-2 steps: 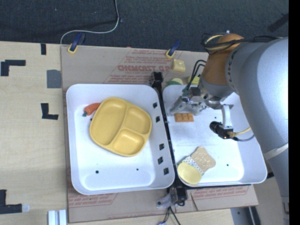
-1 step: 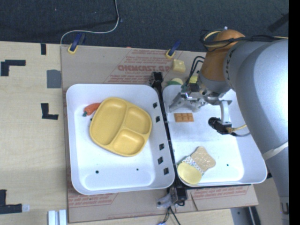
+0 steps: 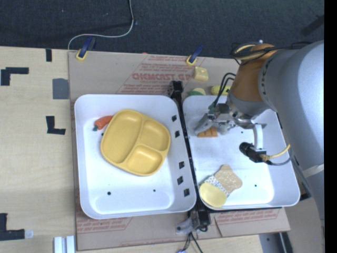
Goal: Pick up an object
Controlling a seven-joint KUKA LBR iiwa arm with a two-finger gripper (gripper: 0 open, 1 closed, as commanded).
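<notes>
Two bins (image 3: 84,141); pincer (image 3: 206,125) near divider over orange piece (image 3: 208,134), grip state unclear

A pale wooden desk (image 3: 31,157) is carrying a brown cardboard sheet (image 3: 152,70) with red printing, and two shallow white bins are sitting side by side on it: the left bin (image 3: 84,157) and the right bin (image 3: 274,194). A black strip (image 3: 184,152) is running between them. Two blue-and-yellow clamps are gripping the sheet's far edge, one (image 3: 84,49) at the left corner and one (image 3: 194,54) near the middle. A thin white cable (image 3: 113,35) is looping across the dark carpet (image 3: 184,9) beyond. Black tape marks (image 3: 52,124) and a grey patch (image 3: 60,87) are lying on the bare wood at the left
</notes>
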